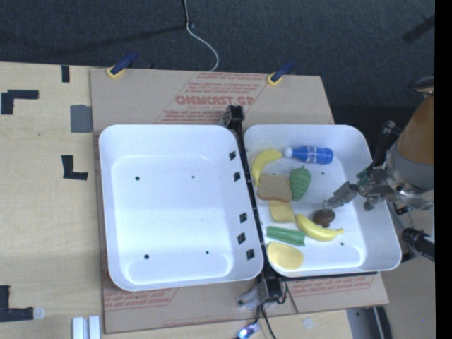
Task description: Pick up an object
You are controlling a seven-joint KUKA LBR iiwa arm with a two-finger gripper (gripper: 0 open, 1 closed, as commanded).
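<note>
gripper [344, 195] is seen low over the right bin [353, 140], reaching in from the right, its tip just beside a small brown object [324, 217] that touches the banana [318, 229]. whether it is open or closed cannot be told, and nothing is seen held. the approach step is judged to be in hand, with no pick yet made. a short descent and a closing on one item is called for next, the brown object being nearest. a blue bottle [308, 154] lies well apart.
</note>
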